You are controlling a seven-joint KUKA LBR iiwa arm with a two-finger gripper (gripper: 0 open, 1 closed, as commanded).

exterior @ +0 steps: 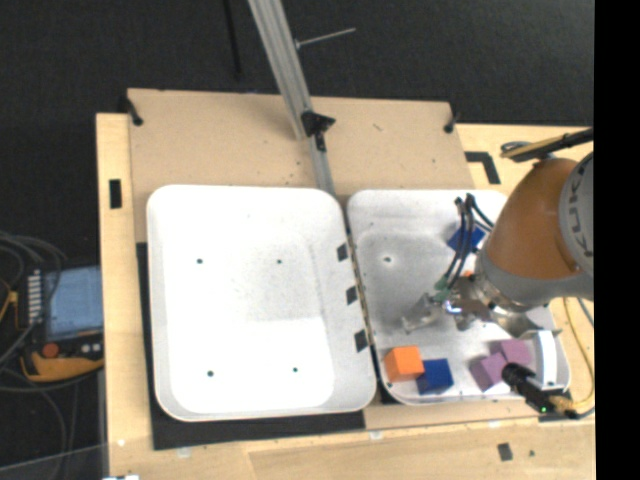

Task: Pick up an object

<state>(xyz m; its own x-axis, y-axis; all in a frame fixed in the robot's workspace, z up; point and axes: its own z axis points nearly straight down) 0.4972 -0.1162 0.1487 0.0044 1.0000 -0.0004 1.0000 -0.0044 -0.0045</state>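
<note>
On the left half of the desk [115, 268] sits the left bin [250, 298], a shallow white tray with a few dark specks on its floor. Touching it along the middle of the desk is the right bin [400, 228], which holds the loose things. Near that bin's front edge, towards its left corner, an orange block [404, 362] lies with a blue block [435, 376] touching its right side. Further right along the same front edge sit two purple blocks [502, 361], close together, the nearer one beside a black part at the bin's front right corner. Above the blocks, about the middle of the right bin, the claw [432, 310] hangs low over the white floor, its grey metal tip pointing left; whether it is spread or closed cannot be told from here, and nothing can be seen caught in it. Just behind it, towards the bin's back right, another blue object [463, 238] peeks out among dark cables. The arm [540, 233], orange-banded, comes in over the desk's right edge and covers that side of the bin.
</note>
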